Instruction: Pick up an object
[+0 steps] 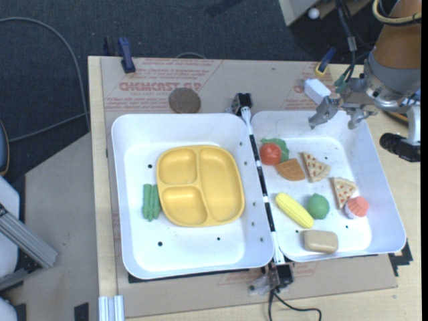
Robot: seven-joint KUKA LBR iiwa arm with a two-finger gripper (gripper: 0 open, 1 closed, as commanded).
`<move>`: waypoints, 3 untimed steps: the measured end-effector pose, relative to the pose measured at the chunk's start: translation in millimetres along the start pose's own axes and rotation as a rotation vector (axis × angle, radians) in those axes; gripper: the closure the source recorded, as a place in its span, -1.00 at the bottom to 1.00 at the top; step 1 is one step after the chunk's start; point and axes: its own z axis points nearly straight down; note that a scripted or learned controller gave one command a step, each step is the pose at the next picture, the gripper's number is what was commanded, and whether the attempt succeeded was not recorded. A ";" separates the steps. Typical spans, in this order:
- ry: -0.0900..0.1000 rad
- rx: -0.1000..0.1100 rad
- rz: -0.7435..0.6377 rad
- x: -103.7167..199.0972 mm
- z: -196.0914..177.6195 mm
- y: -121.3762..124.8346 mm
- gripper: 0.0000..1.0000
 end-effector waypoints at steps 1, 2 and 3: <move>-0.002 -0.008 0.001 31.3 142.3 -44.7 -1.00; -0.005 -0.016 0.000 24.2 141.4 -92.1 -1.00; -0.007 -0.018 0.001 42.7 141.8 -146.0 -1.00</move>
